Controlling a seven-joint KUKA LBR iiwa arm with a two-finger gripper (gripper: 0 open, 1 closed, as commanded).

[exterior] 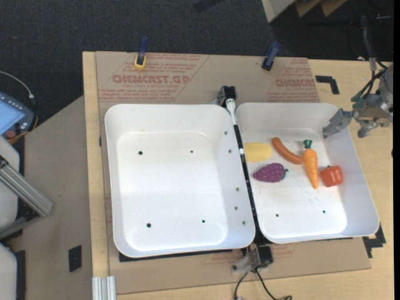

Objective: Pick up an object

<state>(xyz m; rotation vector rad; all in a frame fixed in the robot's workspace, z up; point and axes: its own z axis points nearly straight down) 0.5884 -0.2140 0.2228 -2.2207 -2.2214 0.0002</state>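
1. Cam view: gripper (351, 120) at right bin's (356, 220) far-right rim, nothing betw fingers; open/closed – can't tell.
2. In right bin: yellow lemon (257, 152), sausage (286, 150), carrot (310, 166), red pepper (332, 175), purple grapes (270, 173), clustered near middle.
3. Left bin (119, 230) alongside.

end effector (347, 121) above right bin (356, 220) holding carrot (310, 165), sausage (287, 150).
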